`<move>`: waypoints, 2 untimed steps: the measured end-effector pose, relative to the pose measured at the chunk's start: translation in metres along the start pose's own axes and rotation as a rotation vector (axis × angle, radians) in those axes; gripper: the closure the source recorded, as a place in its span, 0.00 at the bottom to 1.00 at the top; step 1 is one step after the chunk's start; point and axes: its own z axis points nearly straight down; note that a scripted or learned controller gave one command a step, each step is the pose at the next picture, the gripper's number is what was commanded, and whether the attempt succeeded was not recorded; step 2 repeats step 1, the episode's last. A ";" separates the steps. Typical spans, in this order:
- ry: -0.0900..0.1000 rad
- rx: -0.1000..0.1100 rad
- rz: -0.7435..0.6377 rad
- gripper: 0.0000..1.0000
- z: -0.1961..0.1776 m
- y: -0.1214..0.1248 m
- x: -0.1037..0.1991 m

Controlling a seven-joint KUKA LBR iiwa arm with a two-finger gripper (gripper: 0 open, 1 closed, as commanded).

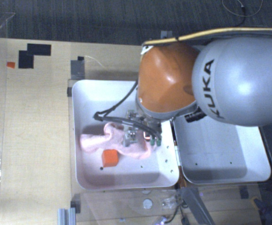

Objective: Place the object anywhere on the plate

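I hang over the left bin [79, 125], my orange band [166, 78] and grey wrist covering most of its upper right part. My gripper [135, 136] is low over the pink plate [91, 140], a pale, wavy-edged thing lying on the bin floor, and its tip sits above the plate's right half. I judge I am there because that is the goal surface: anything I carry should come down onto it.

The orange block [110, 158] lies at the plate's lower edge, overlapping or touching it; I cannot say whether it rests fully on the plate or partly on the bin floor. It is beside my gripper, down and to the left, not between my fingers.

Whether my gripper is apart or together I cannot tell: the tip is a small tangle of metal and green board, seen from above and blurred. A black cable [109, 110] loops out from the wrist over the bin. My own body hides the plate's far right edge and the wall between the left bin and the right bin [225, 165] on the worktop [33, 125].
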 end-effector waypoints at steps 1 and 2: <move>0.000 0.000 0.001 0.00 0.000 0.000 0.000; 0.000 0.000 0.001 0.00 0.000 0.000 0.000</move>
